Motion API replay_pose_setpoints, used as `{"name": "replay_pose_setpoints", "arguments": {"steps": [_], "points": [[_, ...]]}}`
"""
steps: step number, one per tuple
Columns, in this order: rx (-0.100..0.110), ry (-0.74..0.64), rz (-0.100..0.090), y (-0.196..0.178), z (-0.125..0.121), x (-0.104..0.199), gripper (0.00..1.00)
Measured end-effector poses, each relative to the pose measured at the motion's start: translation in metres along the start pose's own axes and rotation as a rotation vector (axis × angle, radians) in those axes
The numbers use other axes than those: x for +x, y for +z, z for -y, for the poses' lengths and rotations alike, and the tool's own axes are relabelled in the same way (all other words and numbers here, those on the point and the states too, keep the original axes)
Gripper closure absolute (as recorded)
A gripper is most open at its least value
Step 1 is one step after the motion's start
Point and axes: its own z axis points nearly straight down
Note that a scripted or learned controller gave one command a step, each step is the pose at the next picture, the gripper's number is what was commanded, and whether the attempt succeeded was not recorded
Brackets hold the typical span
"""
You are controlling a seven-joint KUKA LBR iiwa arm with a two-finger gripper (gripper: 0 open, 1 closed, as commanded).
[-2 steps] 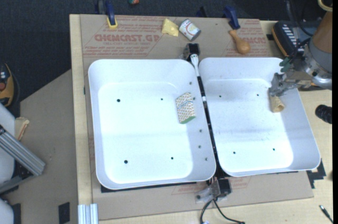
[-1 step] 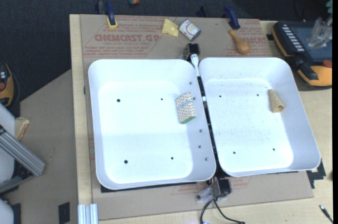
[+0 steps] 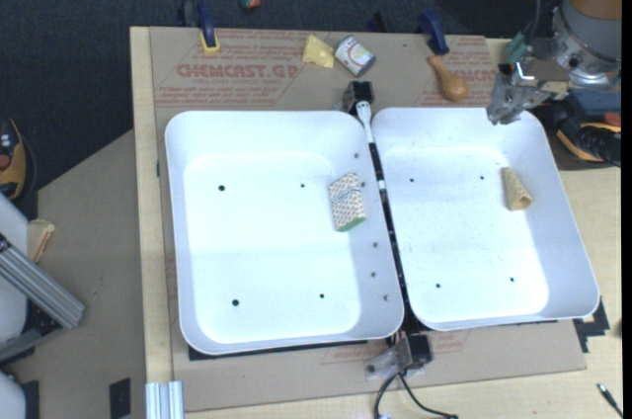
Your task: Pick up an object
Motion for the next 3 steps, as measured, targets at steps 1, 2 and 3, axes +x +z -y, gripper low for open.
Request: {"name": "replay_pose_setpoints", "arguments": {"steps": [1,2,3], "points": [[-0.026,0.012,0.014,-0.132,-0.033,-0.069,1.00],[0.001,0.003,0.002,-0.023,-0.059,-0.017,1.00],[0.001,-0.001,0.000,0.050,-0.059,0.076,1.00]]}}
